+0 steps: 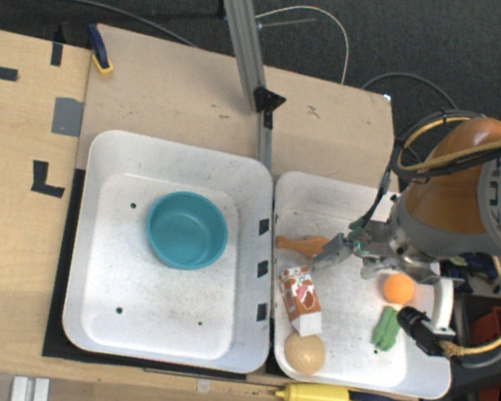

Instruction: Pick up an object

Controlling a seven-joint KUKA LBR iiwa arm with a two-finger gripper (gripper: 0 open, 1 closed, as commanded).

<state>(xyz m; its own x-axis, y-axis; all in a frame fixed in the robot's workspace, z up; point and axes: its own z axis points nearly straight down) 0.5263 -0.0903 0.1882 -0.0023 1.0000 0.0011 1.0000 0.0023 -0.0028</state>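
A: Where's the gripper [335,250]?
B: In the right bin [343,358], at nine o'clock from the wrist, touching the orange carrot-like piece [302,245]. I cannot tell how far open it is or whether it grips.
A: Other objects?
B: Tube [301,298] at six o'clock; teal bowl [187,230] in the left bin [89,311].

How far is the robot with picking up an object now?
Done: the gripper is low in the right bin, by the orange carrot-like piece. In hand: nothing visibly lifted. Left: grasp and raise one; the tube, orange ball and green piece lie untouched.
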